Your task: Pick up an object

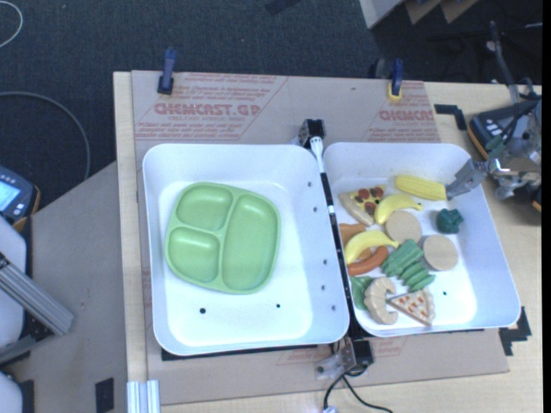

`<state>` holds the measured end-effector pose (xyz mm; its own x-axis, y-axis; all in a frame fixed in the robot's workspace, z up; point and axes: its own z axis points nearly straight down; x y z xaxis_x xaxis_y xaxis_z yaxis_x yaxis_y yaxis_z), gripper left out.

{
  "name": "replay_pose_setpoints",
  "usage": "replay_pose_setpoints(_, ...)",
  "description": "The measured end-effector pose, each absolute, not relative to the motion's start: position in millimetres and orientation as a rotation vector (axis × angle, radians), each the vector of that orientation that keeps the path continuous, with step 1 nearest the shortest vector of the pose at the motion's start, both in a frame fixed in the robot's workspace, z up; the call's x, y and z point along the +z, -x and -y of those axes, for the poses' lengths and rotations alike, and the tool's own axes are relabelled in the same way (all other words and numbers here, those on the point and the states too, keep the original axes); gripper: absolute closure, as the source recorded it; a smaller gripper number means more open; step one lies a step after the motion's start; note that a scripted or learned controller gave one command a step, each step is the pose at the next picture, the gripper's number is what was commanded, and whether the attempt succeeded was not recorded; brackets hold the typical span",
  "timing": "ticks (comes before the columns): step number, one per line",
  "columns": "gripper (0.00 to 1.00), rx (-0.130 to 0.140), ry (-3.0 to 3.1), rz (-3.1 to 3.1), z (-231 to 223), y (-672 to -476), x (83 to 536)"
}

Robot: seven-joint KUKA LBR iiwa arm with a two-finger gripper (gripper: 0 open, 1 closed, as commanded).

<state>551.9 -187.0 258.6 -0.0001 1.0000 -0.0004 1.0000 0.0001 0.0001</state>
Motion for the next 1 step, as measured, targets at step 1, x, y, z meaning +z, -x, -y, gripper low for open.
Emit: replay_pose_setpoints(1, 0.0, 0.011, -2.209, -2.225, 118.9, -515.0, 337.8)
